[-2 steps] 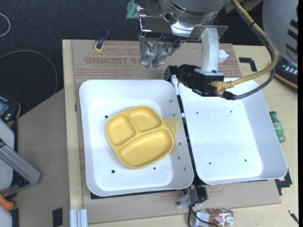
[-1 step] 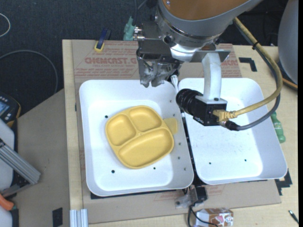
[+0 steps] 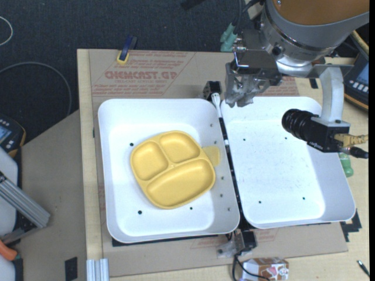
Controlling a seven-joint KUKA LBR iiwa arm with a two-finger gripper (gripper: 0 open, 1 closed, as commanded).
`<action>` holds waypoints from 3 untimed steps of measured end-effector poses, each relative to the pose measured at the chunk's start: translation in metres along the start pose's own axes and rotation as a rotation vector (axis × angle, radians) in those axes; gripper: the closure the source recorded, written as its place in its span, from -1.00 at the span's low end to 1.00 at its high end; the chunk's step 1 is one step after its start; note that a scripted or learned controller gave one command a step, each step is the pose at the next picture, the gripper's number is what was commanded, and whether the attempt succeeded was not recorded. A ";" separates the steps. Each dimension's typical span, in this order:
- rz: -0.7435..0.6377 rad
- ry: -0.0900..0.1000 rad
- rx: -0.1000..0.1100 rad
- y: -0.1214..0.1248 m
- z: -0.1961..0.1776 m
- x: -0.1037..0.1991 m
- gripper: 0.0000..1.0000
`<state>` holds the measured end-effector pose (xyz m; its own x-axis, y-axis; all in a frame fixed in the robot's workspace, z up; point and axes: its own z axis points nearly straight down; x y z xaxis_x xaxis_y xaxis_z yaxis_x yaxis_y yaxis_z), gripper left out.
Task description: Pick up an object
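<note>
- Worktop (image 3: 146, 69): flat board with red lettering, carrying two shallow white bins side by side.
- Arm (image 3: 316, 10): grey with an orange band, entering from the right, positioned over the far edge of the right bin (image 3: 281, 174).
- Left bin (image 3: 117, 127): contains the yellow divided plate (image 3: 171, 168), lying flat near the bin's centre, three compartments facing up.
- Hand (image 3: 241, 95): located above the far left corner of the right bin, well apart from the plate; finger spacing cannot be determined, and nothing is visibly gripped.
</note>
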<state>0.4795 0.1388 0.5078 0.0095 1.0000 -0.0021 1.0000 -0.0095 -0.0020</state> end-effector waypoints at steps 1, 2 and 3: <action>-0.003 -0.004 0.016 0.008 0.160 -0.049 1.00; -0.007 0.003 -0.005 0.011 0.140 -0.046 1.00; -0.006 0.004 -0.008 0.011 0.130 -0.045 1.00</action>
<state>0.4899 0.0932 0.3779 0.0032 1.0000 0.0014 1.0000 -0.0032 0.0056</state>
